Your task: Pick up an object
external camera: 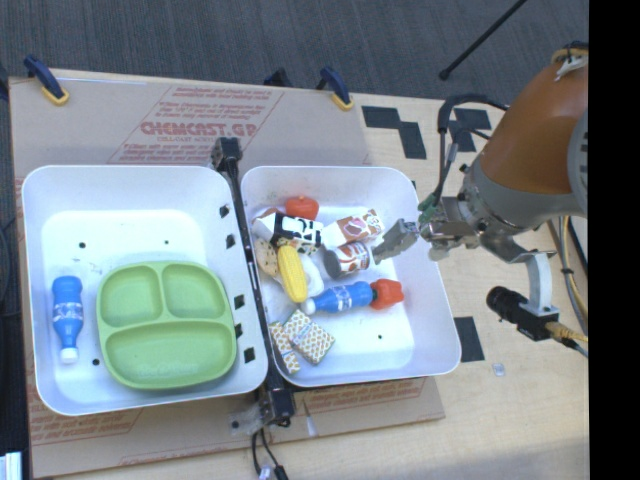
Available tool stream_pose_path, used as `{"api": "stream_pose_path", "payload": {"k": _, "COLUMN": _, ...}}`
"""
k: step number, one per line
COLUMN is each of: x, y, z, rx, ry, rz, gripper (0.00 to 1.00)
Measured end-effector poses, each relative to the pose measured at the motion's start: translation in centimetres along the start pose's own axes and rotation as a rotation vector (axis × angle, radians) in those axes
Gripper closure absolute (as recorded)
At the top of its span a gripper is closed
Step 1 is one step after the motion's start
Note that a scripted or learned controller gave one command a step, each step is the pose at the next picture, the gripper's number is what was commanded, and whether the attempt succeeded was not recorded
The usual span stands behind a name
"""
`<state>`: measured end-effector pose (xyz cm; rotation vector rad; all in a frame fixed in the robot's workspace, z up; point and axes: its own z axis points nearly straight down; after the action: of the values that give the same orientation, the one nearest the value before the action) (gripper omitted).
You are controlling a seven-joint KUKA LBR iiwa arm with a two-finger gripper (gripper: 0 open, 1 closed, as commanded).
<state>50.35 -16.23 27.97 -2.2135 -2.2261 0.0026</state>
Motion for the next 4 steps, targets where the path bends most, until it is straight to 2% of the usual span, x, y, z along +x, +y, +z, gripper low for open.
{"api": "stream_pose_path", "payload": {"k": 1, "x": 4.2, "y": 2.0, "z": 16.5, "rx": -0.018, "ry": -0.005, "rz": -0.002, "gripper": 0.0}}
{"api": "stream_pose_path", "payload": {"k": 2, "x": 4.2, "y": 1.9, "z": 15.8, "rx": -0.008, "ry": -0.004, "rz": -0.008, "gripper": 1.0}}
{"api": "stream_pose_path", "payload": {"k": 3, "x": -0.2, "y": 13.1, "z": 8.2, "rx": -0.006, "ry": -0.002, "rz": 0.0, "gripper": 1.0}}
{"api": "stream_pose_path", "payload": {"k": 4, "x": -0.1, "y": 13.1, "z": 7.2, "rx": -0.004, "ry": -0.002, "rz": -0.008, "gripper": 1.0}}
